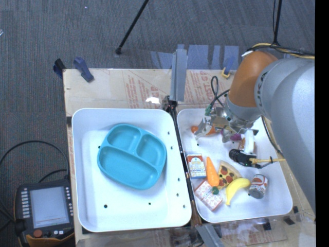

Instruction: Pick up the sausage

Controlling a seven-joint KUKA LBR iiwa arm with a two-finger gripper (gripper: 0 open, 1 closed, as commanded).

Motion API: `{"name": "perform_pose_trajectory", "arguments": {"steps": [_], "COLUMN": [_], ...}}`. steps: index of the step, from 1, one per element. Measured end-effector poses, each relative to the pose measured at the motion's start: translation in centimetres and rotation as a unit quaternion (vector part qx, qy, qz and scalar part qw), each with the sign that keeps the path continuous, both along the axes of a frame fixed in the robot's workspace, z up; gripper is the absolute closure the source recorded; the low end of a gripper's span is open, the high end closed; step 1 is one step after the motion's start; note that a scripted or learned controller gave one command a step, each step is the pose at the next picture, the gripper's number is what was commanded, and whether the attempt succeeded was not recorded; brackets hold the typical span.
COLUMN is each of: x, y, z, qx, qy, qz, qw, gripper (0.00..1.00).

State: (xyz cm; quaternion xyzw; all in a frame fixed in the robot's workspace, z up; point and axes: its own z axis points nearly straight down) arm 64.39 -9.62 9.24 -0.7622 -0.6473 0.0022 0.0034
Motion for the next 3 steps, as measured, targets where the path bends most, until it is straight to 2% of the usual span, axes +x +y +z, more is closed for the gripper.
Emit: {"name": "perform_pose_trajectory", "arguments": {"steps": [1,2,3], "x": [-0.01,-0.01,-0.03], "y": [-0.04,-0.04,-0.09], "z": [0.71,0.7,1.39], "qx": [0.0006,0.0006,0.0012], "qy": [0.002,0.002,0.003], "qz": [0.0,0.0,0.0], "qw": [1.0,1.0,1.0], "gripper": [1.0,0.0,1.0]}}
